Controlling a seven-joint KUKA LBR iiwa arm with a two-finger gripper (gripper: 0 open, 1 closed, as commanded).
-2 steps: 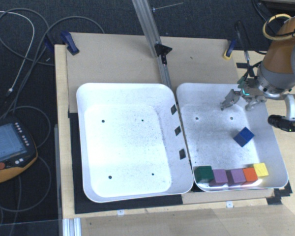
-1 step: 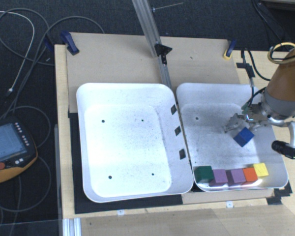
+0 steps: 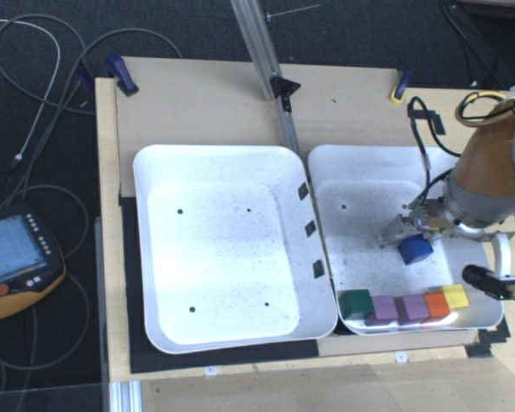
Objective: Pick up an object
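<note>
Blue block [image 3: 415, 250] (no readable label) under hand [image 3: 409, 233].

Left bin [image 3: 215, 247] open across its floor, row of blocks [image 3: 403, 305] lined the right bin's [image 3: 360, 187] near wall, blue block [image 3: 415, 250] just behind the row, slanted metal pole [image 3: 257, 37] crossed above the bins' far edge.

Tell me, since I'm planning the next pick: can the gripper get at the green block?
Probably yes. The green block sits at the open end of the row along the right bin's near wall, nothing above it; the gripper hovers nearby over the blue block.
</note>
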